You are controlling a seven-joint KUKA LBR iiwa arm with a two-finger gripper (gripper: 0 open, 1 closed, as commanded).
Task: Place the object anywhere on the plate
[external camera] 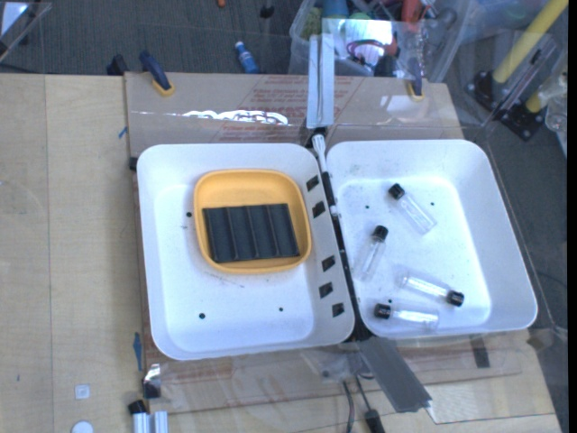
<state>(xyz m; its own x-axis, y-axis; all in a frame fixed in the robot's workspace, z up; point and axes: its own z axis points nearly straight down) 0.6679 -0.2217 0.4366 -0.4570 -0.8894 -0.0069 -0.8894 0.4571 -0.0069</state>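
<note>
Plate (206, 197) open above; dark ridged insert (251, 233) inside.

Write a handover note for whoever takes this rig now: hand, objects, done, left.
Hand: nothing to report from this view.
Plate: yellow, in the left bin, with a dark ribbed insert on it.
Objects: four clear vials with black caps lie in the right bin: one near the top, one in the middle, two near the front.
Done: no vial is on the plate yet.
Left: pick a vial, carry it across and set it on the plate.
</note>
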